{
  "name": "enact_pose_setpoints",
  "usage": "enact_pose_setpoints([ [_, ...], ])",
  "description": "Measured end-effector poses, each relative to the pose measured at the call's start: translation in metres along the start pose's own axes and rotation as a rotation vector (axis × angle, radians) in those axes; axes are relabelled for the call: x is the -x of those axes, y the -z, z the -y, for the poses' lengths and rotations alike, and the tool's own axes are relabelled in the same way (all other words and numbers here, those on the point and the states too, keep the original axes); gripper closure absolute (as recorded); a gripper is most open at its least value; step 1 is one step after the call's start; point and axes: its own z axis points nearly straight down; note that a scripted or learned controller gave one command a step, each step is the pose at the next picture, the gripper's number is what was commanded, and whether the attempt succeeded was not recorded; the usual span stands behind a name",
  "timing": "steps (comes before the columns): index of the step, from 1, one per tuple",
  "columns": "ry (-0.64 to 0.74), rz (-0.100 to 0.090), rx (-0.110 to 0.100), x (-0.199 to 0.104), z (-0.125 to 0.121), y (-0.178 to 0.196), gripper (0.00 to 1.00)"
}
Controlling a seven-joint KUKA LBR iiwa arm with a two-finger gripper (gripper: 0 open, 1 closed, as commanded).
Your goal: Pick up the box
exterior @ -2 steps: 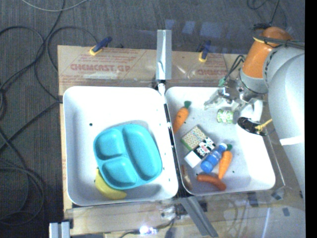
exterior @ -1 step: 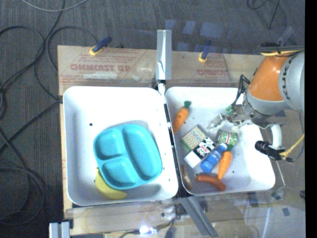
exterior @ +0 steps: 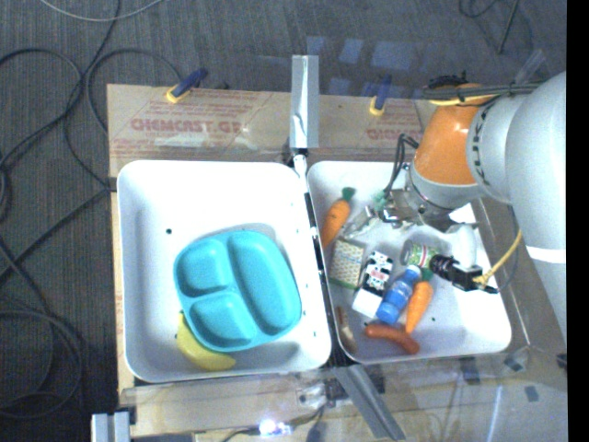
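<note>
Now: box [exterior: 348, 262] just left-below end effector [exterior: 394, 212]; its grip state unclear.

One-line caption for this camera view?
Arm's gripper hovers over the right bin near the box; blue tray in left bin.

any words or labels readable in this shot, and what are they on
Red print on the cardboard sheet behind the left bin: blurred, roughly "CHEMCAST", not certain.
Faint red print on its right part: unreadable.
Print on the box and the small packets: too small to read.
</note>
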Motion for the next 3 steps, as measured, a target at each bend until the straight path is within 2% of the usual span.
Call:
enact_pose_setpoints([
  [1, -0.145, -0.001, -0.001, 0.060, -0.031, -0.002, 0.00],
  [2, 0.046, -0.012, 0.003, 0.090, -0.009, 0.000, 0.00],
  [3, -0.061, -0.017, 0.007, 0.086, 0.024, 0.001, 0.00],
])
